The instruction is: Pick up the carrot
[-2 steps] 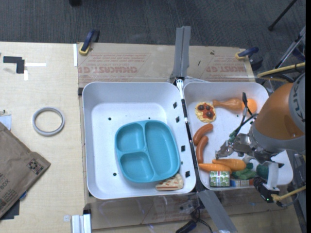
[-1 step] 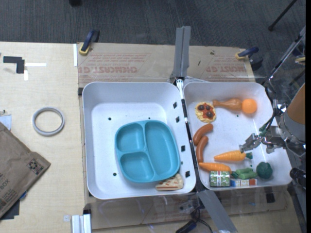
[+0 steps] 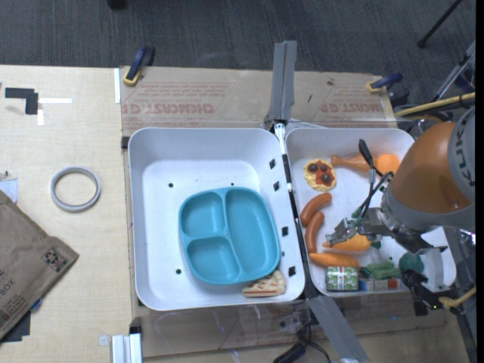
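Note:
An orange carrot lies in the right bin near its front, pointing left to right. Just above it a smaller orange piece sits directly under my gripper. The gripper hangs low over the bin's middle, and its dark parts overlap that orange piece. I cannot tell whether the piece is gripped or only lies beneath. The arm's grey wrist and orange band cover the bin's right side.
The right bin also holds two red sausages, a small pizza, an orange drumstick, a green box and green toys. A blue divided plate and a waffle piece lie in the left bin.

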`<state>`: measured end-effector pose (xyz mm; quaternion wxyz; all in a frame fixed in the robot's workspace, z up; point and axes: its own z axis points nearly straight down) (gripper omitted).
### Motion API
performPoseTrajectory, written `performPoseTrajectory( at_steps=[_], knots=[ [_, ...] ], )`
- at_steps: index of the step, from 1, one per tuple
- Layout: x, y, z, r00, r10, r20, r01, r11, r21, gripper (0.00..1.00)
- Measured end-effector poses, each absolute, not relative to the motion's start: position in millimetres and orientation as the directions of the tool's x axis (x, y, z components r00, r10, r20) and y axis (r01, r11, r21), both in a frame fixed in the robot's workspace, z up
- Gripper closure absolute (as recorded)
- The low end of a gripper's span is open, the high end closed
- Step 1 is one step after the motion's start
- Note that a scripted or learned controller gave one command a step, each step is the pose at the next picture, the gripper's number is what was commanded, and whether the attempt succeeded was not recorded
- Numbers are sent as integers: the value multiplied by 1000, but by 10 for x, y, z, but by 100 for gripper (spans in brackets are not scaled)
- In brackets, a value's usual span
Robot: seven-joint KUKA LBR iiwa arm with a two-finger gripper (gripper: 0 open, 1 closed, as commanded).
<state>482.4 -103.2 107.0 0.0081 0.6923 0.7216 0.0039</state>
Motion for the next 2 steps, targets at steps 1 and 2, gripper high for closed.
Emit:
performPoseTrajectory(
  at_steps=[1,2],
  knots=[
    [4801,-1038,945,-178,984,-1,984,178,7,0],
    [4819,-1055,1053,-175,985,-4,985,175,11,100]
  ],
)
